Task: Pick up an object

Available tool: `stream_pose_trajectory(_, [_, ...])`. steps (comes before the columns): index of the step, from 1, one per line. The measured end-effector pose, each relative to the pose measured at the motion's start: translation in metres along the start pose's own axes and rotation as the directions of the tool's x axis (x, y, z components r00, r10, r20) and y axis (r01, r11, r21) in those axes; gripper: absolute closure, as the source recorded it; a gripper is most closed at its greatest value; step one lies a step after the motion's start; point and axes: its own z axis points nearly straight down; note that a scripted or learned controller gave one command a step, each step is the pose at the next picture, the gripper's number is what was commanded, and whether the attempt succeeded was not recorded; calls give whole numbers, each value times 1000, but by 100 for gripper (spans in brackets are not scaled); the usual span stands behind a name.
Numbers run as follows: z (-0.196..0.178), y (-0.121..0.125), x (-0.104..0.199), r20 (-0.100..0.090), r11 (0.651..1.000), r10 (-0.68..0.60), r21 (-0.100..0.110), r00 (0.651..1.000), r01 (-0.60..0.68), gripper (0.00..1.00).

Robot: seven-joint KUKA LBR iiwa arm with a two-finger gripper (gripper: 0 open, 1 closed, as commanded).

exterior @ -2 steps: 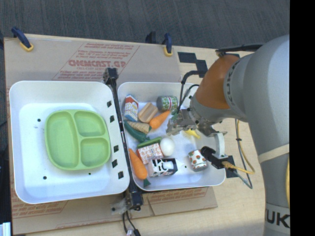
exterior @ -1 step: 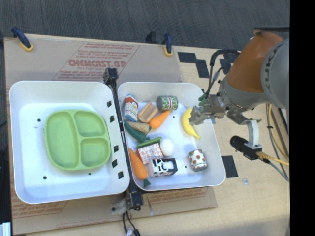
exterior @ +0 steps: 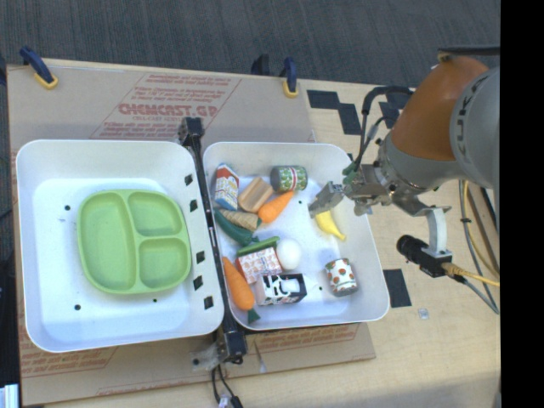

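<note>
1 camera view: grey two-finger gripper (exterior: 327, 199) over right shallow white bin (exterior: 367, 266), fingers slightly apart, holding nothing. Small yellow plastic banana (exterior: 331, 223) lies just below fingertips, touching or nearly so, long axis slanting toward lower right. Descent judged short.

Arm (exterior: 442, 126) cut off at right picture edge, base out of view. Hand (exterior: 327, 198) blurred, finger gap impossible to judge. Banana (exterior: 330, 224) partly hidden under hand. Labels on can (exterior: 289, 178) and small carton (exterior: 281, 288) too small to read. Near carrot (exterior: 239, 286) partly covered by red packet (exterior: 258, 263). Worktop (exterior: 425, 347) cut at near edge.
</note>
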Motion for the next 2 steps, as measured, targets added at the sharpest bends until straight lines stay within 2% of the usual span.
stream_pose_trajectory(2, [0,0,0,0,1000,0,0,1000,0,0])
